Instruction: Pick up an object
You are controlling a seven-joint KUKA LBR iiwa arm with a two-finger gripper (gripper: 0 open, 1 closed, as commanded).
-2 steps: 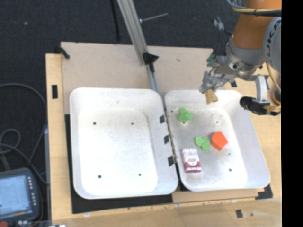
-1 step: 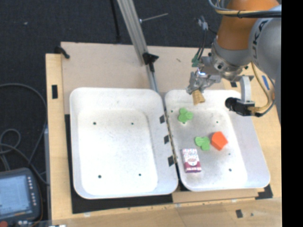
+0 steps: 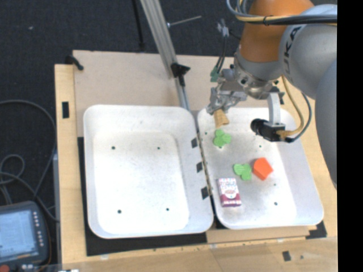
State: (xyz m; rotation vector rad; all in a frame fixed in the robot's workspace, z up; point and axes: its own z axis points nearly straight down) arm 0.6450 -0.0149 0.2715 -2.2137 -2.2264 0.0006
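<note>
Block point(image 3: 220, 118), tan and small, hanging pinched between the tips of the claw point(image 3: 220, 113), just above the far left corner of the right bin point(image 3: 303, 208); probably being lifted clear for the pick. Lying loose on that bin's floor: green piece point(image 3: 222, 139) directly beneath the block, second green piece point(image 3: 244, 171) touching an orange cube point(image 3: 262, 168), pink carton point(image 3: 229, 192) near the front wall. Sitting just beside it on the table point(image 3: 130, 72), left bin point(image 3: 91, 152).
</note>
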